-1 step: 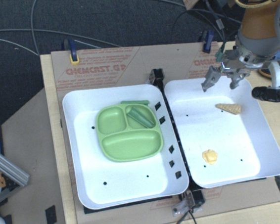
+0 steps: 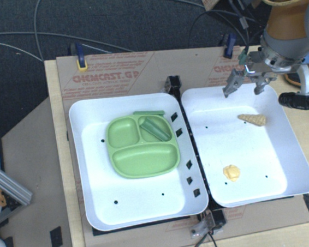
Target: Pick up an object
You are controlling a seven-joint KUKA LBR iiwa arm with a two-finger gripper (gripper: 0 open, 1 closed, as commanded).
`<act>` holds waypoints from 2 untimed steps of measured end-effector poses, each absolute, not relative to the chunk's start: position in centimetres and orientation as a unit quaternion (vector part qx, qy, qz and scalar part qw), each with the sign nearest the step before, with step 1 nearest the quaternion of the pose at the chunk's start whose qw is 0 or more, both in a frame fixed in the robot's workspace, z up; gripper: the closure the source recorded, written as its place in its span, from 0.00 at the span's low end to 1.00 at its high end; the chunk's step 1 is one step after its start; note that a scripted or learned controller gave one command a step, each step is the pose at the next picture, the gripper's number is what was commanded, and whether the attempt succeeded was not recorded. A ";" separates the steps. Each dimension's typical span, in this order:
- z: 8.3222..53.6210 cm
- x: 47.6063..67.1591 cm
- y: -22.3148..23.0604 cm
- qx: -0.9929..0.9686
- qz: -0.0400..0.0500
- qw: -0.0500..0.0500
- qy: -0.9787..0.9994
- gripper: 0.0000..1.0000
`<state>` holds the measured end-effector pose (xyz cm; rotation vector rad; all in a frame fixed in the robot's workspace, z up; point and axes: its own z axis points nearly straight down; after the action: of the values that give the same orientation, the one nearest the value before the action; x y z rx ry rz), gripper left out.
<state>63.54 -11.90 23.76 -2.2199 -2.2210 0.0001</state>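
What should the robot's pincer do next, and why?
Probably move down toward the cone-shaped piece. The pincer hangs open above the right bin's far edge with nothing between its fingers, and that piece lies closer to it than the yellow piece.

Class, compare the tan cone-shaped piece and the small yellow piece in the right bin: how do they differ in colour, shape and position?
The tan cone is pale brown; the yellow piece is bright yellow. The tan cone is long and tapered, lying on its side; the yellow piece is short and lumpy. The tan cone lies toward the bin's far side, closer to the gripper; the yellow piece lies toward the near side. Both rest loose on the floor of the right bin, neither between the jaws.
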 end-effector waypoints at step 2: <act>15.0 63.4 -12.2 -0.707 0.002 0.003 -0.707 0.00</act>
<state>63.35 -12.22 14.99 -2.2171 -2.2173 0.0053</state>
